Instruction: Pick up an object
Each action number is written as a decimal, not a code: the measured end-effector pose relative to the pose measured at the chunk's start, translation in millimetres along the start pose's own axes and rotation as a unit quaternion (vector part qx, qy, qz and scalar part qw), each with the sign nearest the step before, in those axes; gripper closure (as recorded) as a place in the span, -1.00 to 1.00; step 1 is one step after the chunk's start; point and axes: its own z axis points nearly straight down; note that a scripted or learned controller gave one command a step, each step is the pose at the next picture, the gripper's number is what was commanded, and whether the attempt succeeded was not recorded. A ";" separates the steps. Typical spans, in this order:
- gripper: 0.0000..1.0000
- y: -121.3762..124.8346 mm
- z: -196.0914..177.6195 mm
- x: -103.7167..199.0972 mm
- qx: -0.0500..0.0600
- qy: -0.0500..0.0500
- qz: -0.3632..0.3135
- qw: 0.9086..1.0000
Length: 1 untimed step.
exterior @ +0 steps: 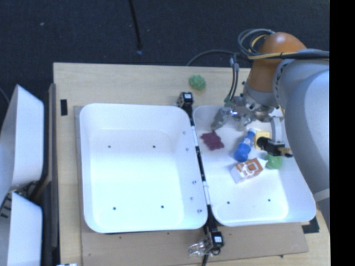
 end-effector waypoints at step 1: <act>-1.00 -1.7 -5.0 -85.2 0.004 0.005 0.005 1.000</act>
